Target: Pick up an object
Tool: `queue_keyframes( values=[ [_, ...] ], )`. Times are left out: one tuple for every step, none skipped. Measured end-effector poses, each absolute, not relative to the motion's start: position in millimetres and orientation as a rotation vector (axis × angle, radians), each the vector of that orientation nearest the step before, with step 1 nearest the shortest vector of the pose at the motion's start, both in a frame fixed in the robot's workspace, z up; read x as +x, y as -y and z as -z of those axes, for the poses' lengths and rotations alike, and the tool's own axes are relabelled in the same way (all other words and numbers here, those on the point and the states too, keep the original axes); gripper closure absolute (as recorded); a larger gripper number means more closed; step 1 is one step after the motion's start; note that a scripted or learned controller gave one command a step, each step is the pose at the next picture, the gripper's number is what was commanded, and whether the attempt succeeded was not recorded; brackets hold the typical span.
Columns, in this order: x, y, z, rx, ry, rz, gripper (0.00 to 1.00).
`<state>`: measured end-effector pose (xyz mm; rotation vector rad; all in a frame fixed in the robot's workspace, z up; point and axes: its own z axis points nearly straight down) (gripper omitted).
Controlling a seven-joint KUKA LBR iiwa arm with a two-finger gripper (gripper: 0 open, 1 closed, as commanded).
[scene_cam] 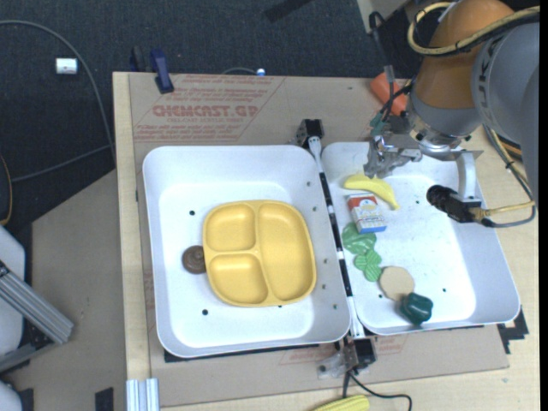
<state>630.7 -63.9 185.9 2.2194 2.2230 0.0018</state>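
My gripper (383,163) hangs over the far left corner of the right bin (454,255), just above and behind a yellow banana (372,187). Nothing shows between it and the banana. In front of the banana lies a small red, white and blue box (369,213). Further forward come green leafy pieces (363,241), a tan round disc (396,281) and a dark teal block (417,307). All of these lie along the bin's left side.
The left bin (171,195) holds a yellow divided plate (258,252) with a brown round object (194,259) at its left edge. A black clip (310,132) sits where the bins meet at the back. A black part with cables (447,200) juts from the arm over the right bin.
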Motion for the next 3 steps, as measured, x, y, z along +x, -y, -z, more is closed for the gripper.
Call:
queue_keyframes(
  values=[
    [630.0, 64.1, -184.8, 2.221, -2.224, 0.001, 0.00],
    [621.5, 98.8, -84.1, 2.223, -2.221, 0.002, 0.00],
    [666.9, 92.2, -85.1, 2.219, -2.221, -0.001, 0.00]
  ],
)
